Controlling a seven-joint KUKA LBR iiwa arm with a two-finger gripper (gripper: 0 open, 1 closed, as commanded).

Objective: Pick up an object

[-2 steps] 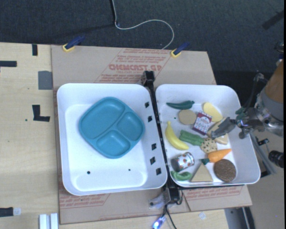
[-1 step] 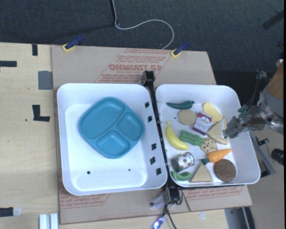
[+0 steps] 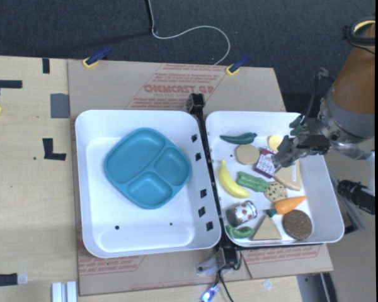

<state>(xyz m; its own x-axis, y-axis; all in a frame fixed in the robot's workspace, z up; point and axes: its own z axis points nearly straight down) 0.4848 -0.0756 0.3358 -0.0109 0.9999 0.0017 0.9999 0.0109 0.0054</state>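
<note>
Camera view: gripper [image 3: 282, 158] is poised over the purple packet [image 3: 264, 163] in the crowded right bin [image 3: 327, 197]; finger state cannot be told. Neighbouring items may be nudged, spoiling the grasp.

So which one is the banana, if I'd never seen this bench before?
Look in the right-hand shallow white bin, the one crowded with toy food, next to the bin holding the blue divided plate. Along its left side, near the wall between the bins, lies the curved yellow plastic banana. It is the only long yellow piece, beside a green pickle-like piece.
</note>
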